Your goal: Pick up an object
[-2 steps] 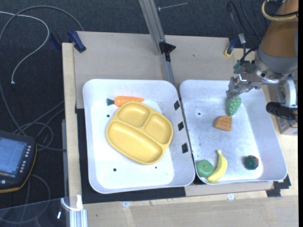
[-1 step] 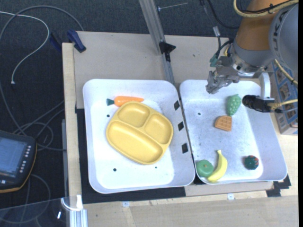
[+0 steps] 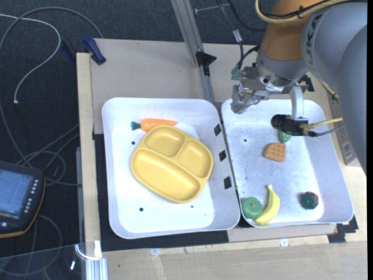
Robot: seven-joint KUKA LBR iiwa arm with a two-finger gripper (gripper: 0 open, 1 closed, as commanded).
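The pincer (image 3: pixel 243 102) hangs over the far left corner of the right bin (image 3: pixel 333 174), just beside the divide between the two bins, with the grey arm (image 3: pixel 338 34) and its orange band reaching in from the far right; nothing is seen between its fingers, and whether they are spread or closed cannot be told from this slant. In the right bin, a banana (image 3: pixel 270 205) lies near the near edge, its long axis running from far to near with a slight curve, the upper tip pointing toward the far side and the lower end bending left toward a green apple (image 3: pixel 252 207) that touches it. A small dark green and red fruit (image 3: pixel 309 200) sits near the near right corner, well apart from the banana. A tan waffle-like piece (image 3: pixel 274 151) rests near the middle of the bin, and a small green item (image 3: pixel 284 137) lies just beyond it, next to a black part with a cable. In the left bin (image 3: pixel 116 174), a yellow divided plate (image 3: pixel 172 163) takes up the middle, tilted diagonally, and a carrot (image 3: pixel 156 123) lies just beyond it, its long axis running left to right with the green top pointing left. Both bins sit on the pale tabletop (image 3: pixel 145 63).
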